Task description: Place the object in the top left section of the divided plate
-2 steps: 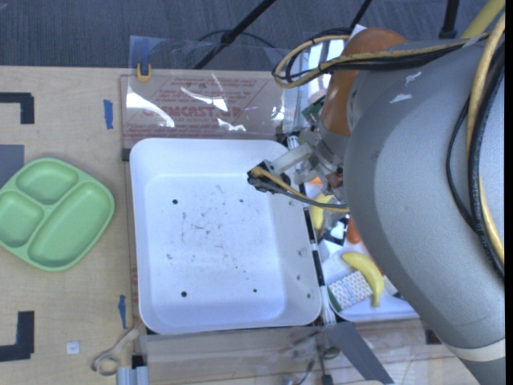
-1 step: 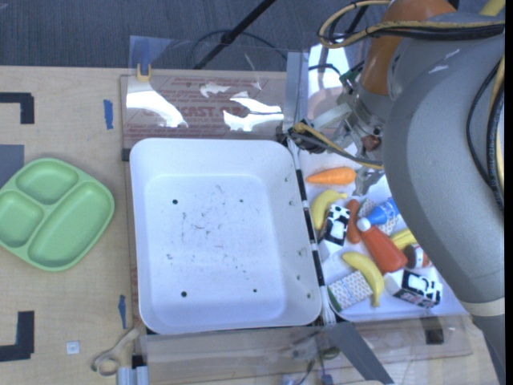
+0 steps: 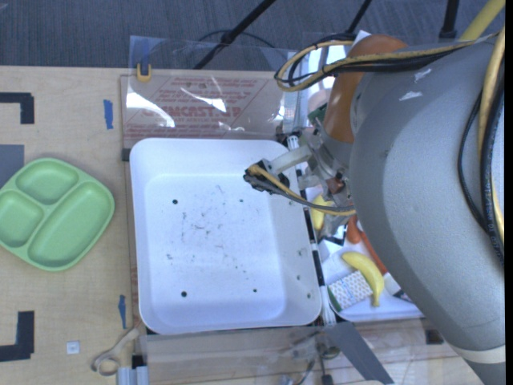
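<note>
It looks like picking time. The gripper [image 3: 319, 184] hangs over the right white bin [image 3: 385, 313], where a yellow banana [image 3: 365, 273] lies. I cannot tell if the jaws are open. Next: grab it, then carry it to the green divided plate [image 3: 56, 212].

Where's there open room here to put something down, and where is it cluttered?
The left white bin has a bare floor. The green divided plate has all three sections free, bare wood around it. The right bin is crowded: banana, packet, the arm overhead.
</note>
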